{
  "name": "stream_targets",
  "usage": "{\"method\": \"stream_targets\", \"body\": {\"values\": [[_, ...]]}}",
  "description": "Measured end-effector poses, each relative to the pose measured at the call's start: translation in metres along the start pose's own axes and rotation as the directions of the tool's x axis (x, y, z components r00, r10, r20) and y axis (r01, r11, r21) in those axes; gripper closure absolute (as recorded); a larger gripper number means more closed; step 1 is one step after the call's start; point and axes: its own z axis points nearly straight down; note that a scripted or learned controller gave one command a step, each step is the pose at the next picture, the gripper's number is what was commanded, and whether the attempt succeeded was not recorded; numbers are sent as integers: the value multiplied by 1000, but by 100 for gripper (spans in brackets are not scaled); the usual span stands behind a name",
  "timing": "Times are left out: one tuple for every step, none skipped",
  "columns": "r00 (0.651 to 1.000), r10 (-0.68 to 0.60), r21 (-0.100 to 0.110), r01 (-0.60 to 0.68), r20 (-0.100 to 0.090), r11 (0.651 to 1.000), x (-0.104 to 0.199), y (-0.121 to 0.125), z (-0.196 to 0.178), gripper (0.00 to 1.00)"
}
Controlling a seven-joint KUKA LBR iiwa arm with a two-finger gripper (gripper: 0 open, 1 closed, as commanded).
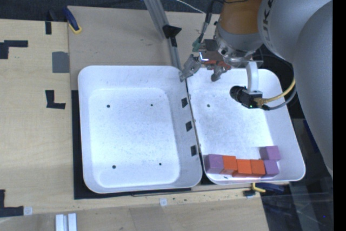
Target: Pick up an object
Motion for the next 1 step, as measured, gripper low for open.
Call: {"method": "stream_targets", "body": {"values": [[1000,10,0,-10,2,1000,-41,10,-22,0]]}}
